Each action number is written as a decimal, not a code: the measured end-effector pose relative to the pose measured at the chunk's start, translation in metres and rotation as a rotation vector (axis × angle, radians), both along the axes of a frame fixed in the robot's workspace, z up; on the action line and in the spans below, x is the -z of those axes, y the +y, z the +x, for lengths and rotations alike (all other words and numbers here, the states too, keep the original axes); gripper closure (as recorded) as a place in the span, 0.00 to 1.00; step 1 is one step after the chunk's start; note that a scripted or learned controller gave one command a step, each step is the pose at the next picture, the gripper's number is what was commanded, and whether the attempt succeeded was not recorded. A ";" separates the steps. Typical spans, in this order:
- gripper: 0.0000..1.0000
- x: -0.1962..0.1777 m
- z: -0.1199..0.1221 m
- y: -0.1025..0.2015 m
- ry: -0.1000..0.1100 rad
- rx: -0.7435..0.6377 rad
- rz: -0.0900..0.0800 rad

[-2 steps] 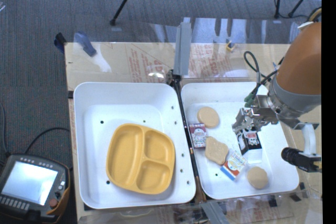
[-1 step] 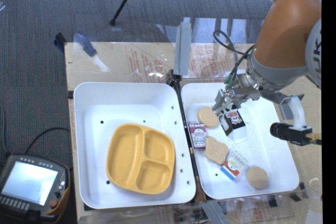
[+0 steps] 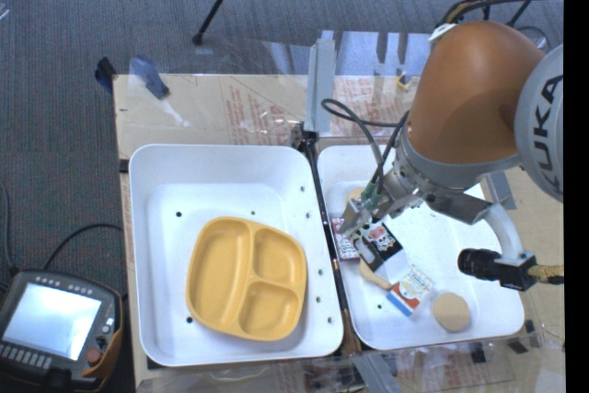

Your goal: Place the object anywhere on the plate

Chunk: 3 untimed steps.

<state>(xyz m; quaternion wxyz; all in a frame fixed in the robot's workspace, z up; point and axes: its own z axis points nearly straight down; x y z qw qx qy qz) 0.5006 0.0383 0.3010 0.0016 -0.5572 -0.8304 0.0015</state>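
Right, here is what I see from my station.
Table point(image 3: 212, 110): it carries 2 white bins side by side.
Left bin point(image 3: 152, 198): holds the yellow plate point(image 3: 247, 290), which has 3 compartments and lies flat toward the near side.
Right bin point(image 3: 497, 313): holds the small things, with the arm point(image 3: 474, 106) reaching in over it from the right.
Gripper point(image 3: 363, 221): low over the left part of the right bin, close to the wall between the 2 bins; I cannot tell whether it is apart or together.
Objects: a black-and-white packet point(image 3: 380, 244) sits just beside the gripper, a red-white-blue packet point(image 3: 405, 294) lies nearer, and a round tan object point(image 3: 451, 311) rests by the near right corner.
Plate versus objects: all 3 lie in the right bin, apart from the plate.
Left near corner: a handheld control pendant point(image 3: 60, 322) with a lit screen.
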 end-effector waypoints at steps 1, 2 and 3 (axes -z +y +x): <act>1.00 0.067 -0.026 0.015 0.004 -0.332 0.002; 1.00 0.031 0.000 0.079 -0.005 -0.755 0.003; 1.00 0.070 -0.026 0.081 0.002 -0.887 0.005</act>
